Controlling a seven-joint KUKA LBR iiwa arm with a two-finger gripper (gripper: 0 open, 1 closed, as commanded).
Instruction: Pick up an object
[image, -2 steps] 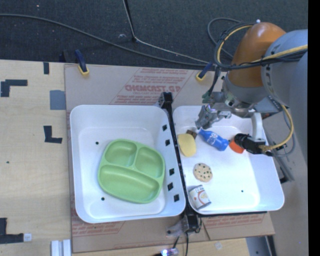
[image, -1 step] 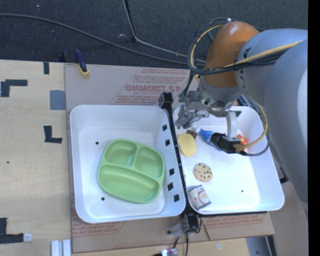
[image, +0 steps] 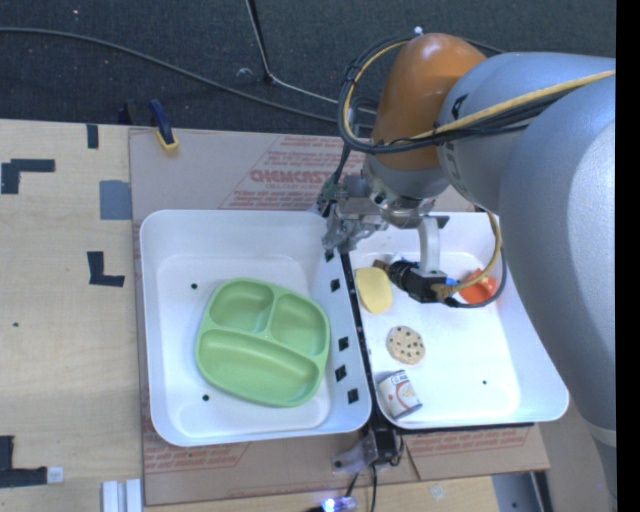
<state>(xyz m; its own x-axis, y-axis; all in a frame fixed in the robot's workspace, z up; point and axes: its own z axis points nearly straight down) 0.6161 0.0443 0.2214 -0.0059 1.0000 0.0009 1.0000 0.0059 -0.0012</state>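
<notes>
My gripper (image: 342, 232) hangs over the far end of the wall between the two bins, under the orange band of the arm. Nothing shows in its grasp. Just in front of it, in the right bin (image: 520, 385), lies a pale yellow rounded object (image: 375, 291). Nearer the front are a round chocolate-chip cookie (image: 405, 345) and a small white and red container (image: 400, 393) on its side in the front left corner. A small orange thing (image: 482, 290) lies further right, partly hidden by the arm.
A green divided plate (image: 265, 342) lies in the middle of the left bin (image: 165, 300). The big grey arm covers the right bin's far right part. Cables run over the dark floor behind the bench.
</notes>
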